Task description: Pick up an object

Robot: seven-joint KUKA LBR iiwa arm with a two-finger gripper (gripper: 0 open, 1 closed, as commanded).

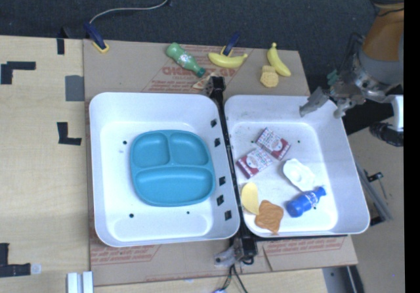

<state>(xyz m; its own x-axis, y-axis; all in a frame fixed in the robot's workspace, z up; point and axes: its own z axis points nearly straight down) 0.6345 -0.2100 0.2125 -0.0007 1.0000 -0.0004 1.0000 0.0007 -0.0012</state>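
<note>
Gripper point(326, 102) hangs spread wide and holding nothing over the right bin's point(341, 129) far right corner, well apart from the blue bottle point(306, 202).

The fingers point(325, 103) hang open over the right bin's point(341, 154) far corner, holding nothing.

Sky-blue sectioned tray point(173, 167) in white left bin point(105, 121). In white right bin point(341, 154): red-and-white printed packets point(262, 152); white pouch point(298, 173) and blue bottle point(304, 202) toward 4 o'clock; pale yellow chip point(250, 198) and tan-orange piece point(269, 216) toward 7 o'clock.
</note>
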